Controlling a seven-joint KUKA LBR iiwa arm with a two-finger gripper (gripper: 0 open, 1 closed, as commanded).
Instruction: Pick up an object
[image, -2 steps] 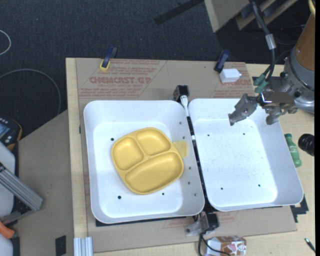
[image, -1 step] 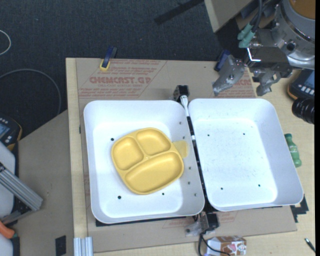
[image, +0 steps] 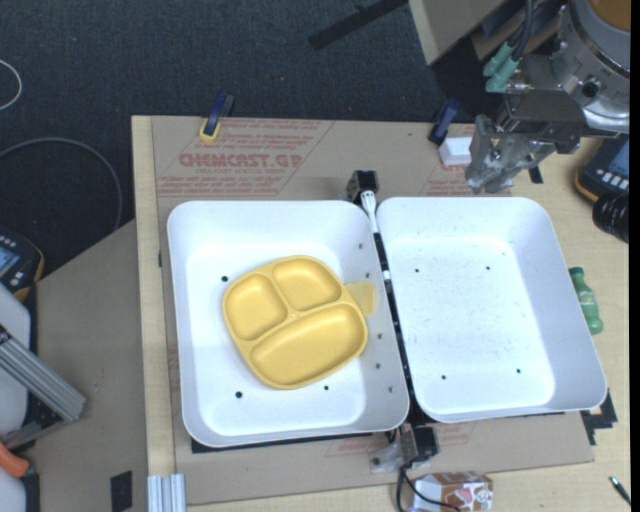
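Observation:
A yellow divided plate (image: 293, 320) with three compartments lies flat in the left white bin (image: 200, 235), slightly right of the bin's middle. My gripper (image: 497, 168) hangs above the back edge of the right white bin (image: 535, 240), far from the plate, with its fingers pointing down. Nothing shows between the fingers.
The two bins sit side by side on a brown board (image: 250, 155), joined by a black clamp (image: 365, 190). Blue clips (image: 214, 116) hold the board's back edge. A green object (image: 586, 300) lies beside the right bin's right rim. Cables and small parts sit at the front edge.

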